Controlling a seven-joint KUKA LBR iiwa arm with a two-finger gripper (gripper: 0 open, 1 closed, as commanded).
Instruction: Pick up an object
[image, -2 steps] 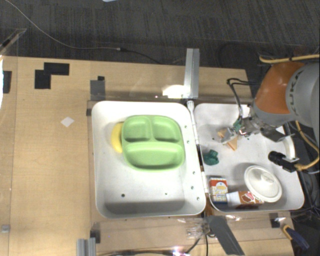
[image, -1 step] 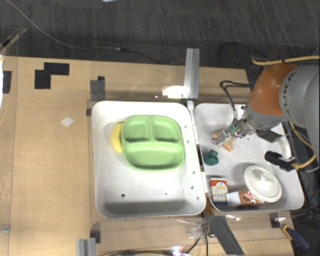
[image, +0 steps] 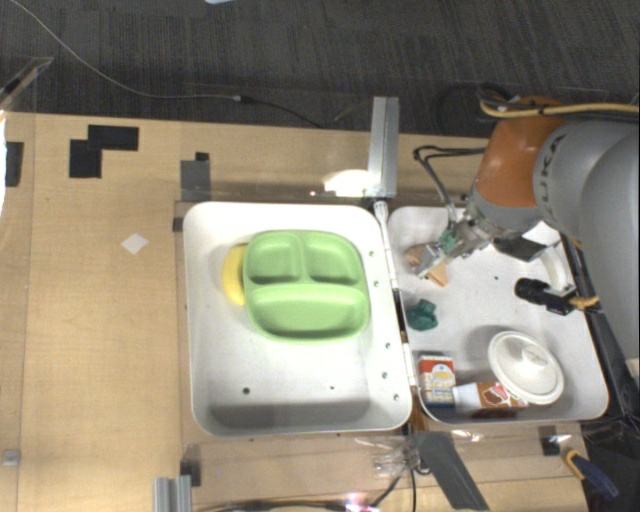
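— Where is the gripper?
— Low over the back left part of the right bin. Clenched or released: impossible to tell.
— And something to pick up?
— A small tan object just beside the gripper tip, on the bin floor. Touching or apart, hard to say. Nearer the front, a dark green lump, a white bowl and a small red-and-white carton.
— Any writing to read?
— Print on the carton, but too small to make out.
— And the left bin?
— Holding a green divided plate, lying over something yellow at its left edge.
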